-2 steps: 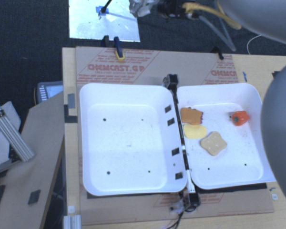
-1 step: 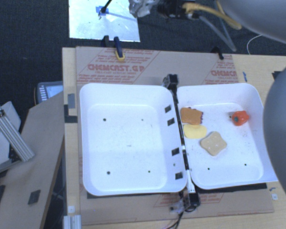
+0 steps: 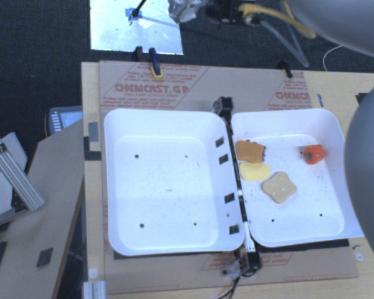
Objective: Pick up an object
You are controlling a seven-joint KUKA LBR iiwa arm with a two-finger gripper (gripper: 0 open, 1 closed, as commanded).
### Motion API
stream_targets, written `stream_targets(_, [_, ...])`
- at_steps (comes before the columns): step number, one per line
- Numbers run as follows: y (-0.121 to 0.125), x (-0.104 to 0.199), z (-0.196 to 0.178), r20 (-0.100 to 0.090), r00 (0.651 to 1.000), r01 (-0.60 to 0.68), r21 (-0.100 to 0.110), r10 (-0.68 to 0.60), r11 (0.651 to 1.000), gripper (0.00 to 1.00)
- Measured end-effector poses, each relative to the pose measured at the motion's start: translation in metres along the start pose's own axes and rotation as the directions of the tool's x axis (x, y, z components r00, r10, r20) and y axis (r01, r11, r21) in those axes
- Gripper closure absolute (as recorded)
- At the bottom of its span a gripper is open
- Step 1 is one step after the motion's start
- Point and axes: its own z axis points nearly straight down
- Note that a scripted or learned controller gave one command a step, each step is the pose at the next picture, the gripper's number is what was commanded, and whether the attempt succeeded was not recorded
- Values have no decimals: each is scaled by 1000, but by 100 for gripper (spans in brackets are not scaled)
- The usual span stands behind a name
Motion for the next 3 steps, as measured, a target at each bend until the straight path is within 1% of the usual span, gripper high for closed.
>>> stream_targets(3, [0,0,0,0,1000,0,0,0,1000,100])
